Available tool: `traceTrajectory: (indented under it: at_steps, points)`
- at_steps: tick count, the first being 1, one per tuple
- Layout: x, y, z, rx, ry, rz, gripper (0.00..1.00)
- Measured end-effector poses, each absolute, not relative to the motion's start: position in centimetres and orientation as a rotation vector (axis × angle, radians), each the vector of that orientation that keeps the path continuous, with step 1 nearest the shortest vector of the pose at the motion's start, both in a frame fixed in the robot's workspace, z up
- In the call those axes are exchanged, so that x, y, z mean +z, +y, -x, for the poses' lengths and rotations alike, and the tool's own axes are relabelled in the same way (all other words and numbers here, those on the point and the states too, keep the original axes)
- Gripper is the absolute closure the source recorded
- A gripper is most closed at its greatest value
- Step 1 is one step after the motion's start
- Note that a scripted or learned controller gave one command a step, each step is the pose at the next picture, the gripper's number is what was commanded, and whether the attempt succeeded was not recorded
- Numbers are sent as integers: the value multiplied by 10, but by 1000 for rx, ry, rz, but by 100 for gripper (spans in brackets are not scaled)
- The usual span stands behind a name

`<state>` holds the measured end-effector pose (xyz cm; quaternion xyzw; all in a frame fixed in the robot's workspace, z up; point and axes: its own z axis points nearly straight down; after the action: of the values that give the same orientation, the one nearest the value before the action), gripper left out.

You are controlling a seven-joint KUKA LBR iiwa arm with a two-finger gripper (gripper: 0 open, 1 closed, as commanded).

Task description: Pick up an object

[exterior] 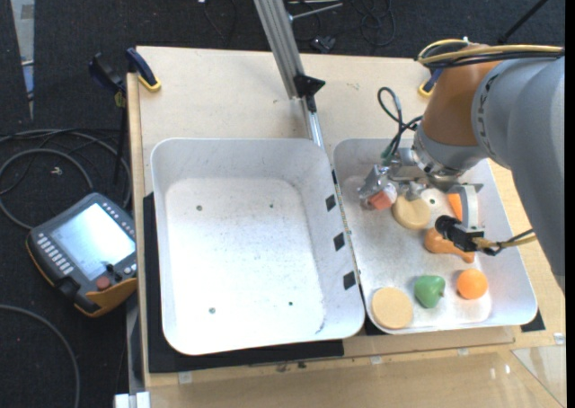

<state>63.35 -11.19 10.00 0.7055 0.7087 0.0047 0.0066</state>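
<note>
Low over the upper left part of the shallow white right-hand bin [503, 312], the grey arm with the orange band [454, 110] ends in the two-finger metal gripper [375, 192], and its bulky wrist covers much of what lies beneath. Whether the gripper is released or clenched cannot be told, because its tip is a small silvery blur half tucked under the wrist housing. A small red-orange lump [382, 202] sits right at that tip and seems to touch it, though the view is too poor to say it is held. Just beside the lump, to the right, lies a pale tan round disc [413, 213], its upper edge hidden by the wrist. Further right an orange elongated piece [445, 242] is partly covered by robot hardware, so its shape is hard to make out. A narrow orange strip [455, 205] shows above it, and I cannot tell whether the two are one thing. Along the near wall lie a second tan round disc [393, 307], a green pepper-shaped toy [429, 290] and an orange ball [471, 285], all well apart from the gripper and in full view. The shallow white left-hand bin [171, 181] lies alongside, its floor dotted with dark specks. A slanted aluminium pole [274, 24] crosses the far bench edge and is cut off at the top of the view.
</note>
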Motion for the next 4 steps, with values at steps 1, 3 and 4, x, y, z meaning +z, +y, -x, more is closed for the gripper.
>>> traceTrajectory:
  at_steps: [1, 3, 4]
  points:
    - [113, -112, -635, 20, 2212, -2209, 100]
    - [204, -121, -642, 5, 2220, -2216, 100]
    - [215, -73, -607, 1, 2231, -2215, 100]
